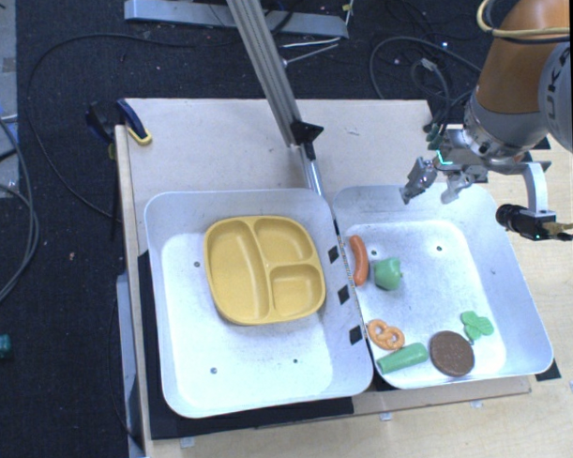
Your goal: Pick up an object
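My gripper hangs over the back rim of the right bin, fingers spread and pointing down, with nothing between them. Below it in that bin lie an orange sausage by the left wall and a green pepper-like piece beside it. Along the front of the bin sit a pretzel, a green pickle, a brown round cookie and a small green leafy piece.
A yellow divided plate lies in the left bin. A slanted metal pole rises from the bench behind the bins' shared edge. Cables lie on the dark floor around the bench.
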`<move>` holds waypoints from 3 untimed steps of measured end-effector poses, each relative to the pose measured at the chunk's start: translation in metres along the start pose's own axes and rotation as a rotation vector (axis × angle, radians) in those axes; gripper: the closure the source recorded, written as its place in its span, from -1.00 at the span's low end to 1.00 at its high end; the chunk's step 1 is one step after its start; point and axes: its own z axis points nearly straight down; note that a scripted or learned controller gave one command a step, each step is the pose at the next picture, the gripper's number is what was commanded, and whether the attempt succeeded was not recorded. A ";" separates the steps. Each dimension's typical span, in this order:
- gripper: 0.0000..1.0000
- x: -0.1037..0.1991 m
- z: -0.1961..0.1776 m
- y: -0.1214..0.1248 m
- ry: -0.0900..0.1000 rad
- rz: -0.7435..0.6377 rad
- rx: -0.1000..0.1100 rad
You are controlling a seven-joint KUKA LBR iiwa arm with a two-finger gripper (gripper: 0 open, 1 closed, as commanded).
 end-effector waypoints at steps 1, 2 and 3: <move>-1.00 0.000 -0.001 0.001 0.000 0.000 -0.003; -1.00 0.008 0.059 -0.002 0.000 -0.001 0.003; -1.00 0.003 0.105 0.001 -0.001 0.002 0.002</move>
